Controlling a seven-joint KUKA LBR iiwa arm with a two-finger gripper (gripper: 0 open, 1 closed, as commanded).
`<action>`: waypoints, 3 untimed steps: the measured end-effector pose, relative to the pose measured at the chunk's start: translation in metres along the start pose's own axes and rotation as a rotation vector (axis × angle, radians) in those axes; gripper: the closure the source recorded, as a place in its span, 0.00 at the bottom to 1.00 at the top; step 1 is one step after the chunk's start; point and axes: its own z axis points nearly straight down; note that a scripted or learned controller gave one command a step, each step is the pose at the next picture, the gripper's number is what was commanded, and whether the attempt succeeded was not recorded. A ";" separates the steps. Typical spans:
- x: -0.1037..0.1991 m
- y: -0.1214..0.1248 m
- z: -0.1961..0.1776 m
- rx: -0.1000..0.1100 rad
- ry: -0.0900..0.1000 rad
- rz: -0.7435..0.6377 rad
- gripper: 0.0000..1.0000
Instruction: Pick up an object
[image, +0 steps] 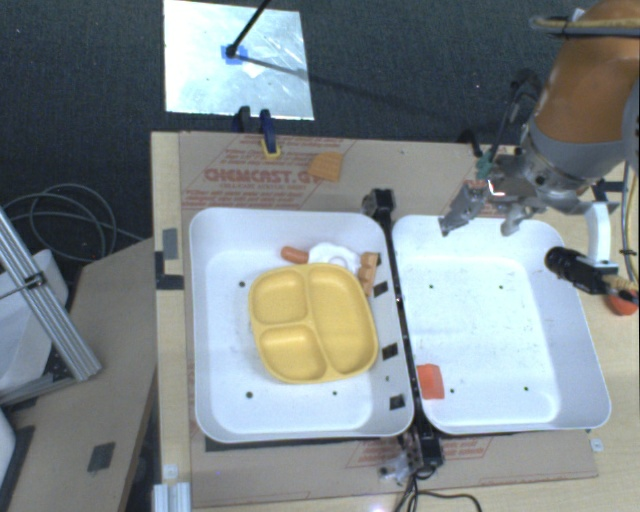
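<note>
1. Yellow plastic makes up the divided plate (312, 324), which has three compartments and rounded corners; it lies flat in the middle of the left bin (225, 400), turned slightly askew.
2. Just behind the plate's far edge lie three small pieces: an orange-red sausage-shaped piece (294, 255), a white rounded object (333, 257) that touches the plate's rim, and a tan, cork-like piece (368, 267) near the bin's right wall.
3. In the right bin (520, 340), a small orange-red block (429, 381) sits in the near left corner, close to the divider between the two bins and well apart from everything else.
4. The hand (482, 214) hovers at the far edge of the right bin, its two grey fingers (456, 217) spread apart with nothing between them.
5. The arm's orange band (590, 75) shows above the grey wrist at the upper right.
6. The counter (260, 170) under the bins is brown board printed with red lettering, and a tan scrap (326, 166) rests on it behind the left bin.
</note>
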 end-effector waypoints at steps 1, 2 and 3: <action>-0.122 -0.052 -0.020 -0.001 -0.010 0.026 0.00; 0.035 -0.104 -0.053 -0.002 0.000 -0.002 0.00; 0.016 -0.111 0.016 0.005 -0.004 0.015 0.00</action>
